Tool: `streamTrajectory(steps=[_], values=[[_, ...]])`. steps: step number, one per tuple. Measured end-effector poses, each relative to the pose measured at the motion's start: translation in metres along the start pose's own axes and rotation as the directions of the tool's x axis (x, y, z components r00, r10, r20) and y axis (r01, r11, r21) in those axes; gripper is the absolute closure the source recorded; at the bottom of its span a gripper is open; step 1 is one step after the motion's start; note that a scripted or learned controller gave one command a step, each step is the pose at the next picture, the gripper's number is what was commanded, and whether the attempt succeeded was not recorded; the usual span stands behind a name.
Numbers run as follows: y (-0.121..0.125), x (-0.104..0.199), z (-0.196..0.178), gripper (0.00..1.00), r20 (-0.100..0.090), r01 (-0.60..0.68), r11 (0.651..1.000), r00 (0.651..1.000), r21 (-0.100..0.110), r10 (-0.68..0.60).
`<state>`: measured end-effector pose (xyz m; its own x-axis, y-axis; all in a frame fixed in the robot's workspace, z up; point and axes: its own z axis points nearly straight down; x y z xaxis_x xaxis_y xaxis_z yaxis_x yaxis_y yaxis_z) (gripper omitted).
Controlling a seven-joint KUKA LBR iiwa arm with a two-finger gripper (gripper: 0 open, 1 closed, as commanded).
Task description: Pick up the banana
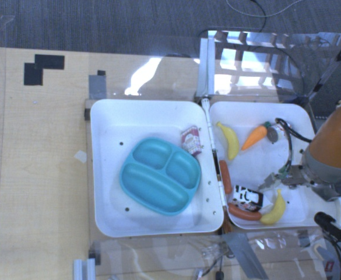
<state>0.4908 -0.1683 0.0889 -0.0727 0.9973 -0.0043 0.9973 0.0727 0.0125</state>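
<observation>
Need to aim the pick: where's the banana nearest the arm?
In the right bin, front corner: that banana lies beside the sausage, under the claw.

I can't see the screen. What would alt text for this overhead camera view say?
A robot arm reaches from the right over the right bin, its gripper just above a banana near the front edge. That bin also holds a second banana, a carrot and a sausage; the left bin holds a blue divided plate.
</observation>
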Motion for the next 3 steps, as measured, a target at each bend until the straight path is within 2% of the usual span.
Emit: streamTrajectory(steps=[1, 2, 3], values=[[0.036, -0.039, 0.001, 0.00, -0.002, -0.037, 0.999, 0.999, 0.001, 0.037], [-0.001, -0.020, 0.000, 0.00, 0.001, 0.016, 1.000, 1.000, -0.002, -0.016], [0.002, -0.019, -0.012, 1.00, 0.001, 0.019, 1.000, 1.000, -0.008, -0.019]])
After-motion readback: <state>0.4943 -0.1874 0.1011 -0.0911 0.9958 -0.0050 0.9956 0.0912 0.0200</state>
